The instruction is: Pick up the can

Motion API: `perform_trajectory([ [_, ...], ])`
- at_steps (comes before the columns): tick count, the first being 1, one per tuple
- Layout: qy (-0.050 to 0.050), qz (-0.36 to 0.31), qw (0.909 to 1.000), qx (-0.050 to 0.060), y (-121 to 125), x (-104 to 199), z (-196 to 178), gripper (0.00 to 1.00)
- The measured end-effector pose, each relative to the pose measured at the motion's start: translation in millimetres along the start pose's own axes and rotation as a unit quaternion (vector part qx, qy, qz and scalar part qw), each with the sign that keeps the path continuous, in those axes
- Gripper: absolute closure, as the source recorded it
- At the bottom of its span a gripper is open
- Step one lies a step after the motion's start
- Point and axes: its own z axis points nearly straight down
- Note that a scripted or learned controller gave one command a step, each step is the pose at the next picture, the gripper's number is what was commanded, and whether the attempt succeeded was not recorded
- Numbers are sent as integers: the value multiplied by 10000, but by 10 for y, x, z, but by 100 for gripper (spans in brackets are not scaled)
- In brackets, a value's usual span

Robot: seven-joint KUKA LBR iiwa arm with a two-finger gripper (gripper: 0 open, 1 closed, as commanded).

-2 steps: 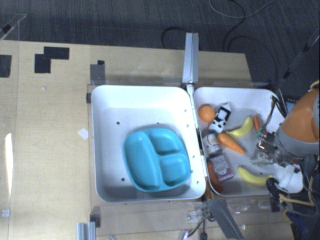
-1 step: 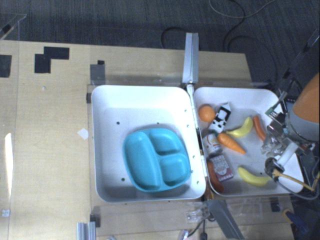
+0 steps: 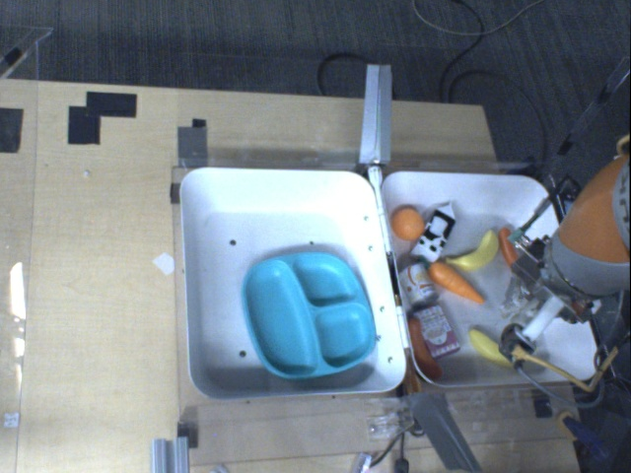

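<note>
The can (image 3: pixel 420 283), small, silvery and with a red label, lies near the left wall of the right bin (image 3: pixel 463 180), just left of a carrot (image 3: pixel 456 280). My gripper (image 3: pixel 521 292) hangs over the right part of that bin, well to the right of the can and apart from it. The carrot lies between the two. Nothing shows held in the gripper.
The right bin also holds an orange (image 3: pixel 405 223), a black-and-white carton (image 3: pixel 436 233), a banana (image 3: pixel 477 253), a dark red packet (image 3: pixel 435 331), a second yellow piece (image 3: pixel 487 346) and a red item (image 3: pixel 507 247). A blue divided tray (image 3: pixel 309 313) sits in the left bin (image 3: pixel 217 215).
</note>
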Motion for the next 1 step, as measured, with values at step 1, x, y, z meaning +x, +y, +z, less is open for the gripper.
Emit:
perform_trajectory([
  [1,26,-376,9993,-35,407,-365,492,100],
])
